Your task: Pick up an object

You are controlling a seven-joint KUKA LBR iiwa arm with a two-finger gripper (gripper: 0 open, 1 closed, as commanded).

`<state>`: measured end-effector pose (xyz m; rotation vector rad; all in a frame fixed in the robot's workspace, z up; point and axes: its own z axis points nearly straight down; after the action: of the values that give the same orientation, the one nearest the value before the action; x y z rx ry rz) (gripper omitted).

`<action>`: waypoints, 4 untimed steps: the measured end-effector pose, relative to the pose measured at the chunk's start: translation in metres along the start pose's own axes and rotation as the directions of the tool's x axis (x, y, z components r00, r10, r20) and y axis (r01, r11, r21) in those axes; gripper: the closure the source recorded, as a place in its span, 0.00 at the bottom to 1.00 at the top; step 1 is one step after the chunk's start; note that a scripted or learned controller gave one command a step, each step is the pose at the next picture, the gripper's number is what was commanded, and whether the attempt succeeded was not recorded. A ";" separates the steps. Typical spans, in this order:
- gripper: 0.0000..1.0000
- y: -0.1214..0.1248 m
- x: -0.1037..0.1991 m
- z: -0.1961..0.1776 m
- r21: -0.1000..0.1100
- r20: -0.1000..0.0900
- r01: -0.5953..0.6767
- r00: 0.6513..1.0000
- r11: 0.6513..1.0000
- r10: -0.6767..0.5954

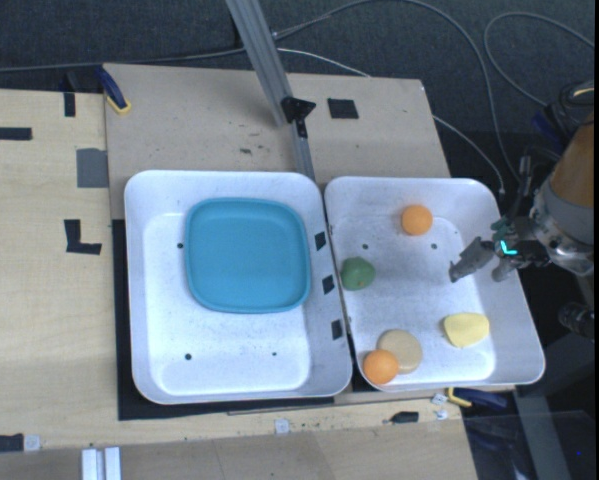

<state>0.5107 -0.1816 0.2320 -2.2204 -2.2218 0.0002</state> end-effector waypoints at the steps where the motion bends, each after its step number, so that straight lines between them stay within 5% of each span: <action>1: 0.00 0.000 0.000 0.000 0.000 0.000 0.000 1.000 1.000 0.000; 3: 0.00 -0.004 -0.010 0.120 0.006 -0.001 -0.001 1.000 1.000 0.001; 4: 0.00 -0.003 -0.010 0.142 -0.003 0.002 0.000 1.000 1.000 0.000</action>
<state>0.5076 -0.1915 0.0899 -2.2227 -2.2239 -0.0008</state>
